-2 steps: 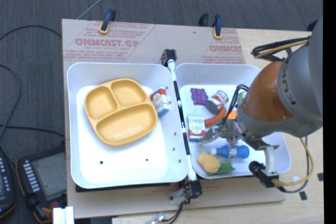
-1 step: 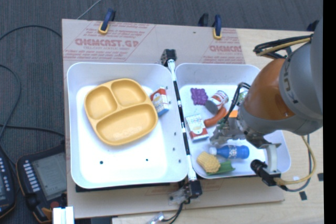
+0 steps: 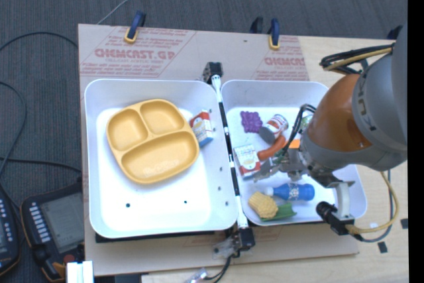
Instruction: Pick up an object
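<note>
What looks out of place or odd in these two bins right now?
Little stands out. The small carton in the left bin leans tilted against the yellow divided plate rather than standing upright. In the right bin, the grapes, can, corn and blue bottle lie loosely scattered, nothing spilled.

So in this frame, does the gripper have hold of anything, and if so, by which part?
Cannot be told. The gripper is low in the right bin near the carrot and small carton, but nothing shows between its fingers.
</note>
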`<action>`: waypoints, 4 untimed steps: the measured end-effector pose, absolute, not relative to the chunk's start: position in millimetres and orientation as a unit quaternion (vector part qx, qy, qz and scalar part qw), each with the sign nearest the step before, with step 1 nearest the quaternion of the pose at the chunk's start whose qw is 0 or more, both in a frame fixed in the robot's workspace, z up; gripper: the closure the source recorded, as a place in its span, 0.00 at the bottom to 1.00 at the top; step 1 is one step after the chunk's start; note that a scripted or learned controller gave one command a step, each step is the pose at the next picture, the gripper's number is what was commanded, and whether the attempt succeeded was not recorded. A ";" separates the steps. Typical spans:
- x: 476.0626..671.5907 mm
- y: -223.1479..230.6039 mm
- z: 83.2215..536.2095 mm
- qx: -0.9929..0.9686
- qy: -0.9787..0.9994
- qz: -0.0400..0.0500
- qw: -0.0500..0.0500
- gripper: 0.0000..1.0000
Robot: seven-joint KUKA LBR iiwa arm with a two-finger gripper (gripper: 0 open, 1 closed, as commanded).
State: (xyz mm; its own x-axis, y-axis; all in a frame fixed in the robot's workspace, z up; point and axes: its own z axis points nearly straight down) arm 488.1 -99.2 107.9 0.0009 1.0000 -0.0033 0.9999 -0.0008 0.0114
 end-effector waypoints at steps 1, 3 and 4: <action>488.7 -99.0 117.4 0.707 0.707 0.003 0.005 1.00; 484.7 -95.2 87.2 0.707 0.707 0.001 0.003 0.00; 486.8 -95.2 98.2 0.708 0.707 0.002 0.004 1.00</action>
State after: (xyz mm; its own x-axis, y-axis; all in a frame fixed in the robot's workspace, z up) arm 486.8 -95.2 98.2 0.0012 1.0000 -0.0020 1.0000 -0.0012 0.0080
